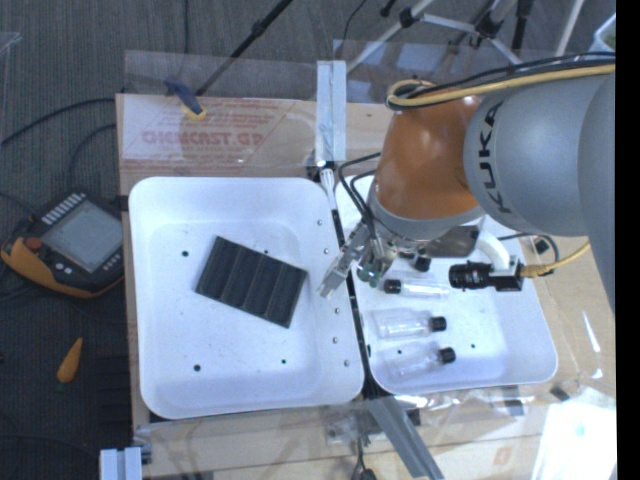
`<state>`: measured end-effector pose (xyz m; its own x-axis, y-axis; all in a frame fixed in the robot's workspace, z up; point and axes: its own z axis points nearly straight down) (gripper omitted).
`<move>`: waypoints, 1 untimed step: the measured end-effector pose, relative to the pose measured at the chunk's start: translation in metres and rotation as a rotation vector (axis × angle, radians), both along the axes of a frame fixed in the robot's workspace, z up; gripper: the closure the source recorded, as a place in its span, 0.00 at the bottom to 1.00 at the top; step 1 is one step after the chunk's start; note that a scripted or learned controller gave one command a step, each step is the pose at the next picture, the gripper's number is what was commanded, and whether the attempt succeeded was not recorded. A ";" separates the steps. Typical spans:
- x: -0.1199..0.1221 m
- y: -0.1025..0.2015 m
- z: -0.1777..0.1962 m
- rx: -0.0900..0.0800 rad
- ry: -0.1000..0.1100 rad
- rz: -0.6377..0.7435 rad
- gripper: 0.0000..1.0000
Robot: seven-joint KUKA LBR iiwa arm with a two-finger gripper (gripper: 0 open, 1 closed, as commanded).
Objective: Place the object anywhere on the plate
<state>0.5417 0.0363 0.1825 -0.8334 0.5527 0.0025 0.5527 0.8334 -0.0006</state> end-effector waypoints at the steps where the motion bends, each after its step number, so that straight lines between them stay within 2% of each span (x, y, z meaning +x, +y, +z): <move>1: -0.003 0.051 0.099 0.001 -0.004 0.348 1.00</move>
<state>0.5388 0.0869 0.2816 -0.9720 0.2352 -0.0007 0.2352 0.9720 0.0015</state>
